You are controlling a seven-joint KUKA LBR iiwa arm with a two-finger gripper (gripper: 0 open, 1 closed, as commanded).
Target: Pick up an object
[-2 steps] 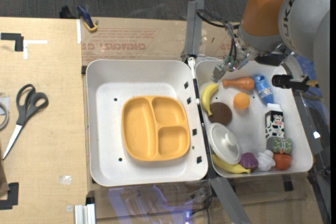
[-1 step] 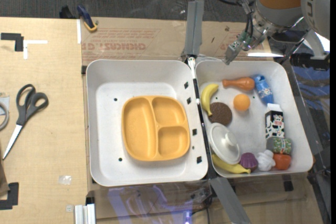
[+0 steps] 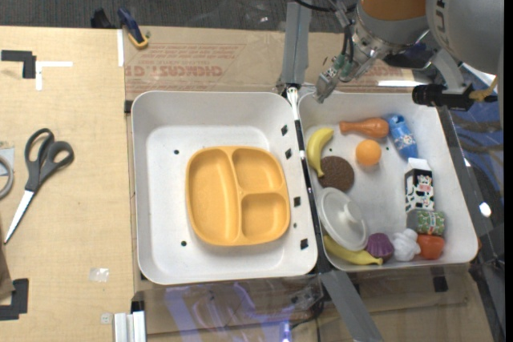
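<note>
A pair of grey-handled metal scissors (image 3: 36,171) lay on the pale wooden bench (image 3: 64,252) at nine o'clock, well apart from the bins. The left shallow white plastic bin (image 3: 152,132) held a yellow three-compartment plastic tray (image 3: 238,195), lying flat near its middle. In the right shallow white plastic bin (image 3: 457,172), a curved yellow toy banana (image 3: 318,148) lay at ten o'clock, touching a round dark brown cookie-like disc (image 3: 337,172) just below it. A white round bowl (image 3: 345,220) sat at seven o'clock, with a second yellow banana (image 3: 351,254) along the bin's lower edge beside a purple lump (image 3: 380,246) and a small white piece (image 3: 406,244). An orange toy drumstick (image 3: 365,126) lay at twelve o'clock, a small orange ball (image 3: 368,153) just beneath it, and a blue bottle-shaped toy (image 3: 401,135) to their right. A black-and-white patterned carton (image 3: 420,190) stood at three o'clock, above a greenish block (image 3: 425,221) and a red-orange piece (image 3: 430,247). The grey arm's gripper (image 3: 329,84) hung over the bin's upper left rim at eleven o'clock, apart from every object and grasping nothing; whether its claw was released or clenched could not be told.
</note>
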